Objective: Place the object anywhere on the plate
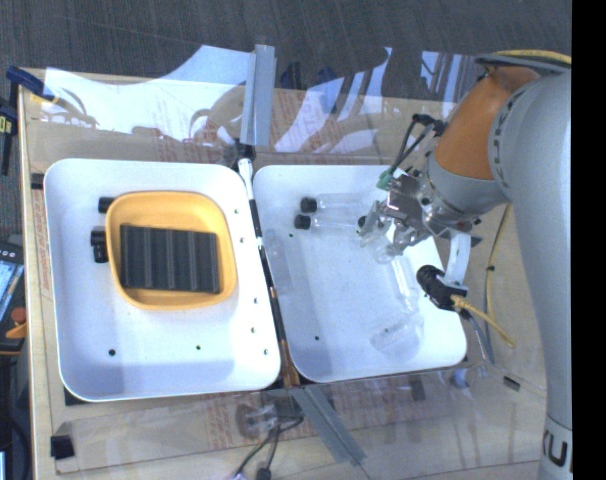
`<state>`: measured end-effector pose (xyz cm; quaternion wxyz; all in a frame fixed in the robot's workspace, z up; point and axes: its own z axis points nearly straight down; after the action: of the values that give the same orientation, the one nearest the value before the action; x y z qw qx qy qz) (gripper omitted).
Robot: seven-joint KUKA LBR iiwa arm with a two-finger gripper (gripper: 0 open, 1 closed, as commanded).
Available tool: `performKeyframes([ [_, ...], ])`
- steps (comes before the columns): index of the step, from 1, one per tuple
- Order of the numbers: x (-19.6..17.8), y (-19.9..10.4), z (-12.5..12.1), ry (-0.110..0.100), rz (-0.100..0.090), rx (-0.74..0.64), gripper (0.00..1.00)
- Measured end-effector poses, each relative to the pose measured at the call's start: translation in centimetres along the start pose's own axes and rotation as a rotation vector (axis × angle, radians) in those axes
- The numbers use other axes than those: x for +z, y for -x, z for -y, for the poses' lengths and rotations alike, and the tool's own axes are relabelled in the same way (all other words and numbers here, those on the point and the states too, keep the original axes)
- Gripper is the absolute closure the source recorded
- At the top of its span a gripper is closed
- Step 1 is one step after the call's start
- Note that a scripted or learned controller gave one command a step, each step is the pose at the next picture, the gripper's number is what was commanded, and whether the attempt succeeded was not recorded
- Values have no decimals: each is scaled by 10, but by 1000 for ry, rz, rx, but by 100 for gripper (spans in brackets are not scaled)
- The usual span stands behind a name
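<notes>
Near edge of the bench (pixel 163 428): bare wood, some cabling. Left bin (pixel 73 358) carries the yellow plate (pixel 133 213), with a dark ribbed block (pixel 171 258) lying on it. In the right bin (pixel 323 358), near the right side, a clear, glassy object (pixel 401 313) is made out, lying flat; outline faint against the white floor. It is judged light, stiff, slippery and possibly fragile; a hold across the narrow middle is judged best. Farther back, the tool (pixel 388 223) hangs over the bin's far right part. Whether it is apart or together cannot be told. Two small black caps (pixel 305 213) and a second clear piece lie far left in that bin, edges indistinct.
</notes>
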<state>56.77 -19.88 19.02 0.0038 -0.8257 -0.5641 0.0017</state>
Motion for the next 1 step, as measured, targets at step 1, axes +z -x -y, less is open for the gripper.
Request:
performKeyframes([
  [1, -63, -15, 22, 6, 3, -160, 100],
])
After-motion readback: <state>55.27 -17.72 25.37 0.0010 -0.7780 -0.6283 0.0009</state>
